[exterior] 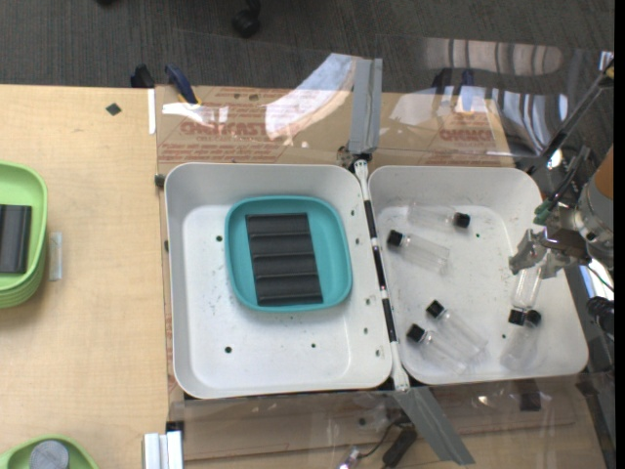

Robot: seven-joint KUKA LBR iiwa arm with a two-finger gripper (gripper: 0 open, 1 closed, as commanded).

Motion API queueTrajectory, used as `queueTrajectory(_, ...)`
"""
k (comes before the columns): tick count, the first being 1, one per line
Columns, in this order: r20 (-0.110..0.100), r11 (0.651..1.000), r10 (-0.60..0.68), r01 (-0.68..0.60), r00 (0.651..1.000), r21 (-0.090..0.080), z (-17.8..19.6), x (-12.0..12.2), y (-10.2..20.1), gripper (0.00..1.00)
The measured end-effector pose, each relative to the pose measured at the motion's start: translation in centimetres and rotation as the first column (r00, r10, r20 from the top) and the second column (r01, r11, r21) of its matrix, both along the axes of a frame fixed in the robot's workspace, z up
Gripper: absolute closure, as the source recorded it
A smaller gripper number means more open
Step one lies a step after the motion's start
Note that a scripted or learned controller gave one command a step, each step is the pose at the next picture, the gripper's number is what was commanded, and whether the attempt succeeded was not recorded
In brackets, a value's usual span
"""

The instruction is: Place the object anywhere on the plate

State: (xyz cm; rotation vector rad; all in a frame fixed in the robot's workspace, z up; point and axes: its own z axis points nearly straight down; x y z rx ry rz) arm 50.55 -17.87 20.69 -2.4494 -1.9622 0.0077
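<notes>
A teal square plate [335,262] with a dark ridged insert sits in the left white bin [195,340]. Several clear vials with black caps lie in the right bin [488,189]. One vial [528,289] lies upright in the picture near that bin's right wall, its black cap toward the front. My gripper [539,262] hangs at the right edge of the right bin, just over the far end of this vial. It looks open, its fingers splayed to either side of the vial's end. Nothing is lifted.
Other vials lie at the bin's back left [422,250], back middle [461,221] and front middle [451,332]. A green dish [29,198] with a dark block stands on the wooden bench at far left. A metal divider [376,262] separates the bins.
</notes>
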Motion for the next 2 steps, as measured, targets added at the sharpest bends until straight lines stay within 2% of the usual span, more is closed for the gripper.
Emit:
queueTrajectory(1, 0.000, 1.000, 0.000, 0.000, 1.000, 0.000, 0.0, 0.0, 0.0, 0.00)
queueTrajectory(2, 0.000, 1.000, -0.006, 0.006, 1.000, 0.000, 1.7, 0.0, -3.4, 0.00)
